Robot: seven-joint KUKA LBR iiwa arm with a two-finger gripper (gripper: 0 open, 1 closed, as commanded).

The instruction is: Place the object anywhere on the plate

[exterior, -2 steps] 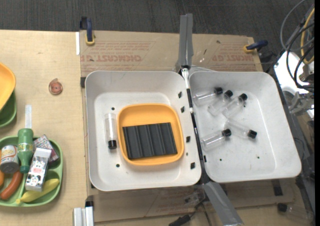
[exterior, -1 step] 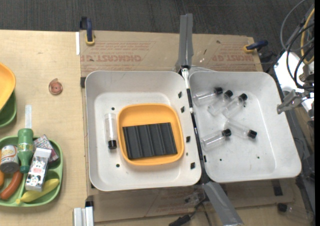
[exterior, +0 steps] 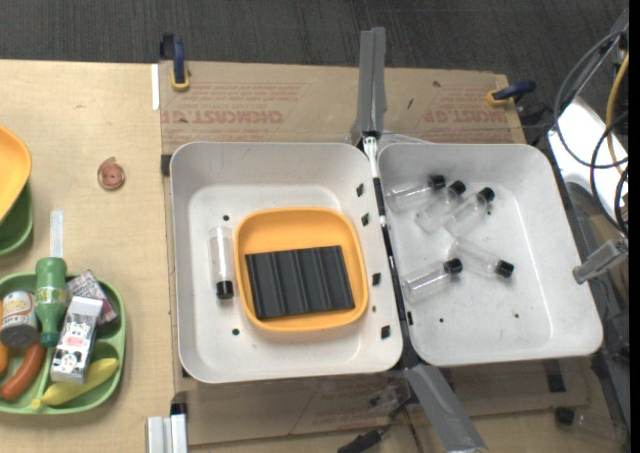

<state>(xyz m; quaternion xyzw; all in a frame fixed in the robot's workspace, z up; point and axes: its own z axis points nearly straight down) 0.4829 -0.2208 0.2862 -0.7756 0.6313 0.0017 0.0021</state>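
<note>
One vial (exterior: 219,259) lies on the floor of the left bin (exterior: 185,241), just beside the left rim of the plate (exterior: 300,224) and not on it. It is clear, lies roughly parallel to the plate's left edge, and its black cap points toward the near side of the bin. The orange plate is a rounded square in the middle of that bin, and a black ribbed block (exterior: 299,281) lies flat on it, covering most of its lower half.

Five more clear vials (exterior: 450,211) with black caps lie loose in the right bin (exterior: 540,321). Three are clustered near its far left corner, and two are a little nearer, toward the middle. The two bins touch along a shared edge.

Whether the end effector is released or clenched cannot be told from this view.

Brown cardboard (exterior: 270,111) lies under both bins, held at its far corners by two clamps (exterior: 175,66). On the bench (exterior: 80,111), to the left, a green tray (exterior: 110,361) holds toy food and a small green bottle. A small pink item (exterior: 112,174) lies well apart from the bins. Cables (exterior: 605,141) hang at the right.
</note>
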